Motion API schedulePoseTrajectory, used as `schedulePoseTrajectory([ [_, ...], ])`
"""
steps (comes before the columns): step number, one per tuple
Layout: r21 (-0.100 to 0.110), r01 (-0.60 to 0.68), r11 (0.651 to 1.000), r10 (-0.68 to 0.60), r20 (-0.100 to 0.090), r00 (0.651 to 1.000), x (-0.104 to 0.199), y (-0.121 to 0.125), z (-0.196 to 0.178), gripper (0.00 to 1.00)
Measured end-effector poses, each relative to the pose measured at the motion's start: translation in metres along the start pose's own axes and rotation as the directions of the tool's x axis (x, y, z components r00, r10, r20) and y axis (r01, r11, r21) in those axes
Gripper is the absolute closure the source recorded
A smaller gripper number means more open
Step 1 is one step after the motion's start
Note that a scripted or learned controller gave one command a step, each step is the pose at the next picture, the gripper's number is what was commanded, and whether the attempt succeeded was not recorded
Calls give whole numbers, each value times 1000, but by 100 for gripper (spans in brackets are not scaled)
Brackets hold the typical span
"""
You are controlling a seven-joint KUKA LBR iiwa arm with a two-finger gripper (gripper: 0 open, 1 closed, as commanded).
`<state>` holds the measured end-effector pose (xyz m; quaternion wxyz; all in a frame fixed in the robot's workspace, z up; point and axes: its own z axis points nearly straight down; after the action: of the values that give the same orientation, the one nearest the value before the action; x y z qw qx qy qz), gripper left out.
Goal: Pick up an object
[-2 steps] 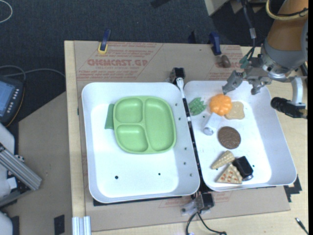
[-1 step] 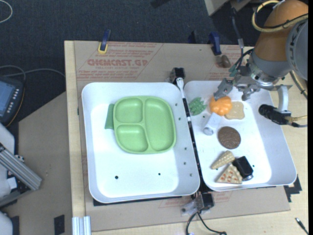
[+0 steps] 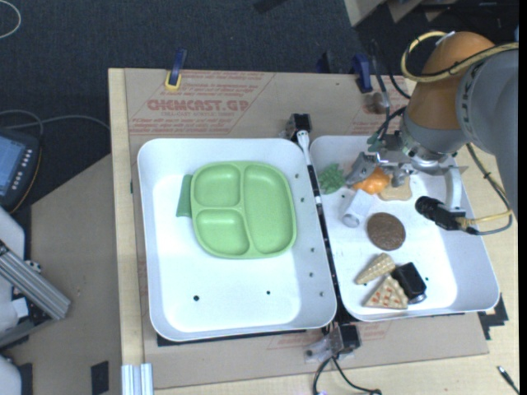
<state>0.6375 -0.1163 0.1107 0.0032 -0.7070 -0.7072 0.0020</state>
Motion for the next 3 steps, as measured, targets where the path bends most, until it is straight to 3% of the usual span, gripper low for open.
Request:
schedulePoseTrajectory([
  [1,-5,0,1000,0,2,1000,0,1,26,0],
  [2,-11,0,1000,0,4,1000,0,2,13,100],
  [3,-15,-1,1000,1,3,1000,-2,1,-51,100],
])
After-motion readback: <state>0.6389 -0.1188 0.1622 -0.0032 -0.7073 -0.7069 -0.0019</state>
